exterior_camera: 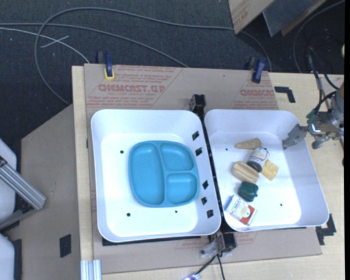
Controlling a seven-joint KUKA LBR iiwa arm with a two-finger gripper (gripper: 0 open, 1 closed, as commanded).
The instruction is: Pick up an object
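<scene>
The right bin (306, 202) holds several small items: a tan wedge (249, 144), a small jar with a dark lid (257, 159), a yellow block (270, 170), a tan roll (244, 171), a dark green piece (248, 190) and a white and red packet (240, 210). My gripper (303, 140) hangs over the bin's upper right corner, up and to the right of the items and apart from them. It is open, with its two grey fingers spread and nothing between them.
A blue divided plate (163, 173) lies in the left bin (104, 164). Black clips run along the wall between the two bins. Cables trail over the dark floor behind the bench, and a cardboard box (246, 13) sits at the top.
</scene>
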